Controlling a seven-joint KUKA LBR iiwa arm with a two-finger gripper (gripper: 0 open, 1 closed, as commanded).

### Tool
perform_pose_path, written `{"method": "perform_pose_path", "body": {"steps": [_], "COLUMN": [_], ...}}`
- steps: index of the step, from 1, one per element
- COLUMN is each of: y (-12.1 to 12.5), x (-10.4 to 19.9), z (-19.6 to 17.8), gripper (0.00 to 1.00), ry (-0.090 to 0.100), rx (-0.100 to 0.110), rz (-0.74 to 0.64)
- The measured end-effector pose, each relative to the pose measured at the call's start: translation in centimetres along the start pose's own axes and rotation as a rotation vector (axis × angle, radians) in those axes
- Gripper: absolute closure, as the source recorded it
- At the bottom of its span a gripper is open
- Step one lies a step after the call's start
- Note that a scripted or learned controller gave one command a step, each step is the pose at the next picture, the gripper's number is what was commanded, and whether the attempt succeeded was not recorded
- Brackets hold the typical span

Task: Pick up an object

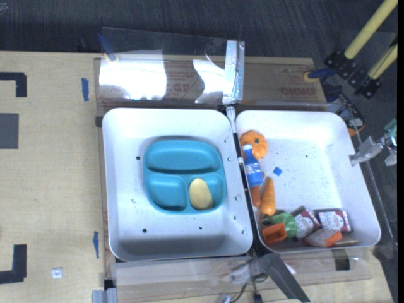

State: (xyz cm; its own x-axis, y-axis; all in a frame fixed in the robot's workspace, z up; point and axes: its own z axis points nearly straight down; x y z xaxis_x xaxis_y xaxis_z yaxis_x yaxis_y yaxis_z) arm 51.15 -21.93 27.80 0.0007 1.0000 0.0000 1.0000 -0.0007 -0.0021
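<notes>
a: ok, where's the pincer (368, 151)? we've got it at the far right, just over the right-hand rim of the right bin (315, 122), about halfway down that side. only a small grey bit of it pokes into the camera view.

b: same here. we can't tell how far open it is, it's too small and blurry at that edge. we don't see anything in its grip either.

a: and the stuff to grab is all on the other side of that bin. the orange ball (254, 142) sits against the left wall near the top, with the blue and white bottle (254, 171) lying lengthwise just under it, touching it.

b: then the carrot (268, 197) is right below the bottle, tilted a bit, and a tiny blue scrap (277, 171) lies just to the bottle's right.

a: the bottom edge is the crowded part. a green thing (285, 220) and an orange piece (273, 232) sit in the lower left corner, and next to them are two red and white packets (307, 222) (332, 219), bunched together.

b: so from the pincer everything is off to its left and well apart from it. the packets are the closest, below and left of it. the bare white floor of the bin lies between.

a: the left bin (120, 169) has a blue divided tray (183, 160), with a yellow egg-shaped thing (201, 193) in its lower right compartment. both bins sit side by side on the desk (44, 169).
</notes>
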Motion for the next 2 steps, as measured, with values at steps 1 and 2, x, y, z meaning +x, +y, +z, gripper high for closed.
{"method": "perform_pose_path", "body": {"steps": [1, 2], "y": [-0.3, -0.6], "x": [6.7, 2.7], "z": [16.7, 11.5], "gripper": [0.0, 0.0], "ry": [0.004, -0.002], "rx": [0.009, -0.004], "rz": [-0.137, -0.179]}}
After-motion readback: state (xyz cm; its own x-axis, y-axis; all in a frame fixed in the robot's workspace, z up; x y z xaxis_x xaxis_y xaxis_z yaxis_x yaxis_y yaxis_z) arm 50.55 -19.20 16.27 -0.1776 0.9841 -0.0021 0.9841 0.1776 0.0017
